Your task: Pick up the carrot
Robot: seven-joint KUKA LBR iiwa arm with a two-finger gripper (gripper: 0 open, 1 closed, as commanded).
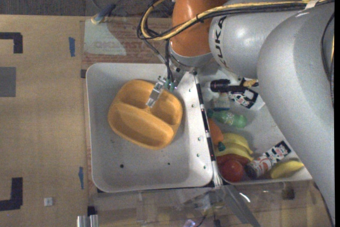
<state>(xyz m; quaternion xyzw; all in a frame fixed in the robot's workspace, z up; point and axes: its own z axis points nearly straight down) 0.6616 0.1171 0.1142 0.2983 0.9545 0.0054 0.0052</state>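
The hand (pixel 157 92) hangs over the yellow plate (pixel 144 113) in the left bin (pixel 106 157), its grip impossible to judge, well apart from the carrot (pixel 214 132) lying among toys in the right bin (pixel 265 178), so nothing is picked yet.

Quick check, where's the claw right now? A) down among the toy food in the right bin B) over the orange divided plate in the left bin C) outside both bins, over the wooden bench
B: the claw hangs above the upper edge of the orange divided plastic plate in the left shallow white bin, away from the orange carrot lying in the right bin.
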